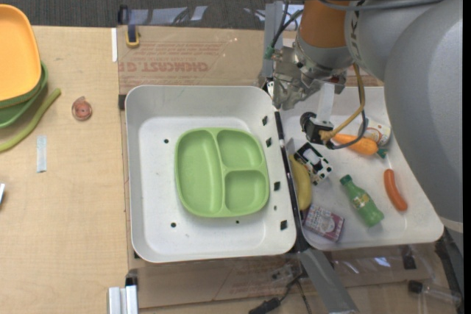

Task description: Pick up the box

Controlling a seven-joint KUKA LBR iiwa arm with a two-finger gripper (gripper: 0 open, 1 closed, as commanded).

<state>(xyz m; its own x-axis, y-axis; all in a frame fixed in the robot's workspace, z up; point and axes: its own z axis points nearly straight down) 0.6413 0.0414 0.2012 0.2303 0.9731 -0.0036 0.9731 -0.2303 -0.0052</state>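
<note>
Hand [285, 93] at top-left corner of right bin [423, 220], wrist and grey arm covering much of it; open or clenched — cannot tell. Box [324, 223], small, pink-purple, print too small to read, at right bin's near-left corner, below banana [302, 186], left of green bottle [362, 201]. Pale wooden desk [66, 232]; dark carpet beyond. Cardboard [193, 59] behind left bin, mirrored lettering, illegible.

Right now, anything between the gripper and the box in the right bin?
Yes, loosely. The gripper sits at the far left corner of the right bin; the box lies at its near left edge. Between them along that edge lie a banana and a small black-and-white toy. Nothing lies on the box itself.
</note>
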